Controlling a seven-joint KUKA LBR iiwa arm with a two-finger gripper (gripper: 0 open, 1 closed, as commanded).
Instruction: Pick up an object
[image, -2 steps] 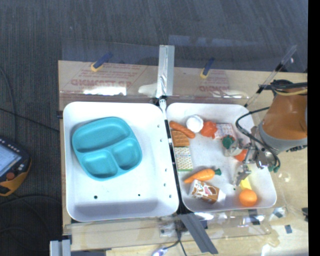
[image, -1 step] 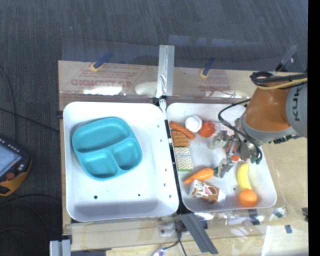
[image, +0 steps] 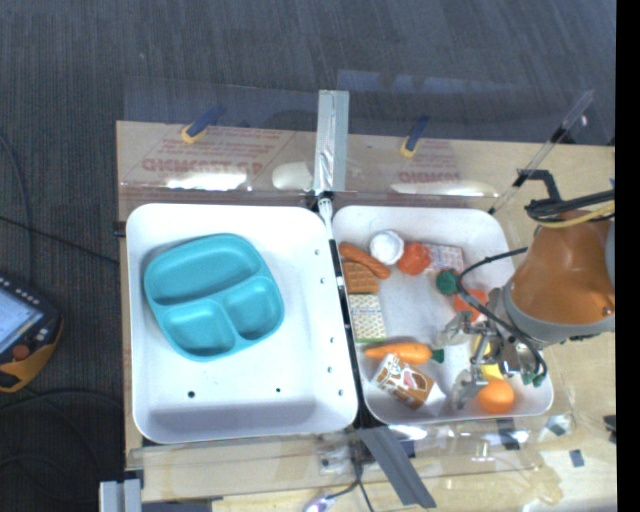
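Observation:
My gripper (image: 466, 358) hangs low in the right bin (image: 520, 262), near its front right corner, below the arm's orange band. Its fingers (image: 457, 329) are spread open, and I see nothing between them. Just right of it lies an orange fruit (image: 496, 396), with a small yellow piece (image: 490, 371) partly hidden under the wrist. To the left are a carrot (image: 400, 352) and a small printed carton (image: 403, 382). Further back lie a bread roll (image: 363, 264), a white egg (image: 386, 245), a red tomato (image: 415, 259), a green item (image: 446, 283) and a waffle-like cracker (image: 368, 318).
The left bin (image: 160, 400) holds a teal divided plate (image: 212, 294). A metal post (image: 331, 140) stands at the back between the bins. Cables run from the arm over the right bin's far right corner. A handheld pendant (image: 22, 335) lies off the bench at the left.

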